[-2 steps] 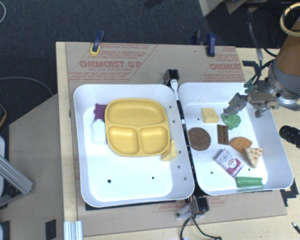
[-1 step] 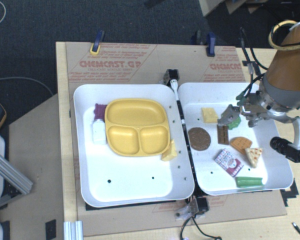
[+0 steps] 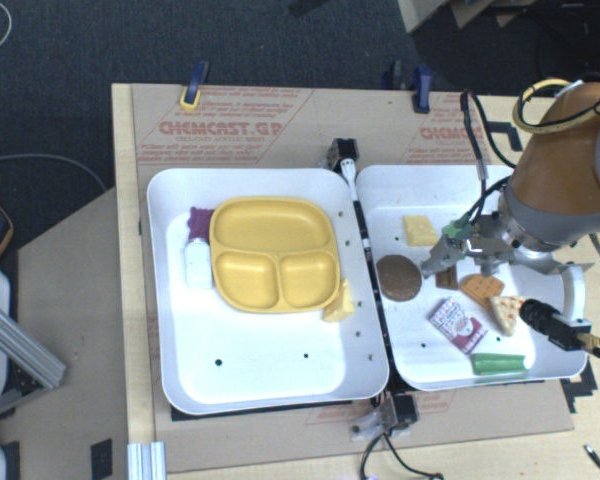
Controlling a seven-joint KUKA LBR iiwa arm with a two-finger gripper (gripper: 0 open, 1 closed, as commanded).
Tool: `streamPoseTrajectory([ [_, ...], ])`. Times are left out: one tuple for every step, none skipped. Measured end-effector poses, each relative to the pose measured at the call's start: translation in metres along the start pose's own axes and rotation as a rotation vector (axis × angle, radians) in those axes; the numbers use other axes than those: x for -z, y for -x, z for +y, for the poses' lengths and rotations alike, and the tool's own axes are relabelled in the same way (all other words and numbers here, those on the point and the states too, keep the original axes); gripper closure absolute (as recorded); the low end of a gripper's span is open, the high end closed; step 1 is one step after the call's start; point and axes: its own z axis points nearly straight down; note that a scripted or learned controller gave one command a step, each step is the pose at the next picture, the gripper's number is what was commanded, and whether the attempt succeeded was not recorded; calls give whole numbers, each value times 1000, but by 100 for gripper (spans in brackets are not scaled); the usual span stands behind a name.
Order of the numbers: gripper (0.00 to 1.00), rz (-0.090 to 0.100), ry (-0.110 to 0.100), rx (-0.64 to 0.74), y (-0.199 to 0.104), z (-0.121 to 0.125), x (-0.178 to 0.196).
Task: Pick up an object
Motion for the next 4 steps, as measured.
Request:
streamPoseTrajectory([
  [0, 0, -1, -1, 9, 0, -57],
  [0, 1, 7, 0, 9, 2, -89],
  [100, -1, 14, -1, 9, 3, -76],
  [100, -4, 14, 2, 8, 10, -15],
])
